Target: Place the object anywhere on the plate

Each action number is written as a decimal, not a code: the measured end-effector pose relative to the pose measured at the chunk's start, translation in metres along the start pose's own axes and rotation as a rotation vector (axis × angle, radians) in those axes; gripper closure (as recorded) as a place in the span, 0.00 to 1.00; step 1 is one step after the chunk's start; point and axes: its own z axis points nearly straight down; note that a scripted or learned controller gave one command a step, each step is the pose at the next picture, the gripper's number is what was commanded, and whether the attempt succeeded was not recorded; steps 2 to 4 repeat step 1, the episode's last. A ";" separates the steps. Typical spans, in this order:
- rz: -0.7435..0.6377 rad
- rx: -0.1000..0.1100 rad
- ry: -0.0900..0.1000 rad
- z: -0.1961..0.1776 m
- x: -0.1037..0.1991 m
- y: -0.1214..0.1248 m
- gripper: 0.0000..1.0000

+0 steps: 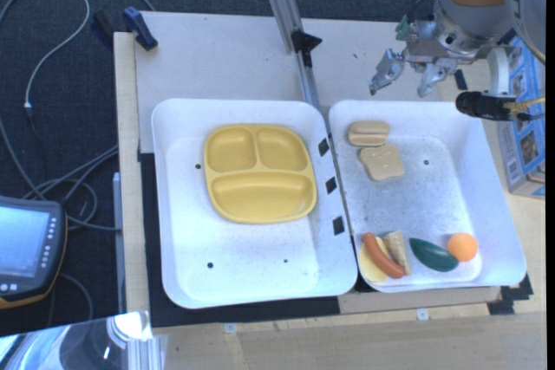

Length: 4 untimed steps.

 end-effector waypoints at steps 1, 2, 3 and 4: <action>0.000 0.000 0.000 0.000 0.000 0.000 0.00; 0.000 0.000 0.000 0.000 0.000 0.000 0.00; 0.000 0.000 0.000 0.000 0.000 0.000 0.00; 0.000 0.000 0.000 0.000 0.000 0.000 0.00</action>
